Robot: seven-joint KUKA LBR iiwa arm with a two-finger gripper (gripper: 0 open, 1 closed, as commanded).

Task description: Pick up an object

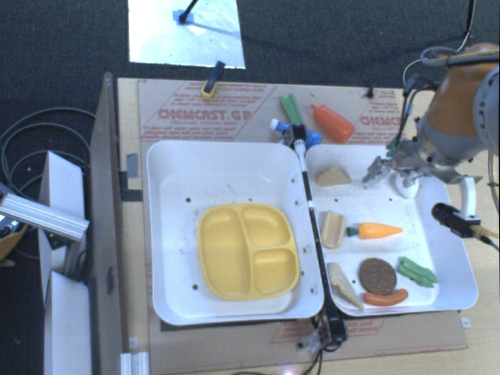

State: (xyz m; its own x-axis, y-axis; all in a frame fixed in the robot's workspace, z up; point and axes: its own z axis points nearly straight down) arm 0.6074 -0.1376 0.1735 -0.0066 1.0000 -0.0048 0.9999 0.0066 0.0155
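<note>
My gripper (pixel 390 175) hovers over the far right part of the right bin (pixel 461 287), open, with nothing between its fingers. A beige wedge (pixel 333 176) lies in that bin, just left of the gripper. Nearer the front are a pale bread slice (pixel 333 229) and an orange carrot (pixel 376 230). Along the front edge lie a brown round patty (pixel 378 274), a green pea pod (pixel 416 271), a red sausage (pixel 385 297) and another beige wedge (pixel 344 285).
The left bin (pixel 172 178) holds a yellow divided plate (pixel 248 250). Behind the bins, on the board, lie a green piece (pixel 291 109), an orange-red toy (pixel 333 123), a blue piece (pixel 311 139) and a yellow and blue clip (pixel 211 80).
</note>
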